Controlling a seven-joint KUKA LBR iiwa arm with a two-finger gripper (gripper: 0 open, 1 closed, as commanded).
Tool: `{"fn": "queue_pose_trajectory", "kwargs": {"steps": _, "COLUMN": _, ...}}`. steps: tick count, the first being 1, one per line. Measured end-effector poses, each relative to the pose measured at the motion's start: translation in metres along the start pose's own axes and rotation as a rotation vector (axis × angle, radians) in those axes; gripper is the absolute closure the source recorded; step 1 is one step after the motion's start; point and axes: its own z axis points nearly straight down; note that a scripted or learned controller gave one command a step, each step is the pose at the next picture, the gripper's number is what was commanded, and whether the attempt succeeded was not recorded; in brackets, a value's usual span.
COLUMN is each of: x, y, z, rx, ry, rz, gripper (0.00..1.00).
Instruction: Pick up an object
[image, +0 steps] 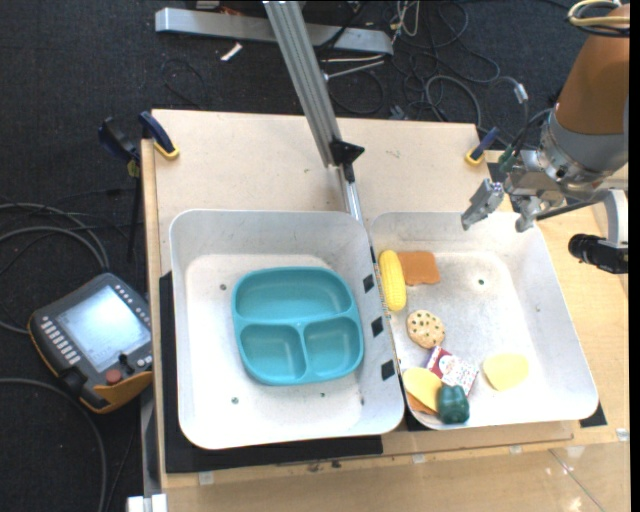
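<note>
Corn (393, 279), yellow and ridged, lying along the left wall of the right bin (560, 330). Just beside it, touching or nearly so, a flat orange toast (419, 268). Below these a round cookie (425, 327) with dark chips, then a small red-and-white packet (456, 371), an orange-yellow wedge (421, 388) and a dark green piece (452, 404) crowded at the near left corner. Apart to the right, a pale yellow slice (505, 371).

Left bin (200, 260) carrying a teal plastic tray (297, 324) with three compartments, smooth and rounded.

Both bins white, shallow, scuffed, set side by side on a light wooden table (250, 160). Dark carpet around, strewn with black cables; a pendant (92, 340) with a lit screen on the floor at left; a slanting metal pole (310, 80) over the table.

Reaching in from the right, arm (590, 90) grey with an orange band. Pincer (505, 212) poised over the right bin's far rim, released, fingers (478, 211) spread, nothing between them, well apart from the food.
</note>
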Motion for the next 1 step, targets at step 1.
{"fn": "queue_pose_trajectory", "kwargs": {"steps": 1, "x": 0.0000, "y": 0.0000, "z": 0.0000, "rx": 0.000, "ry": 0.000, "rz": 0.000, "gripper": 0.00}}
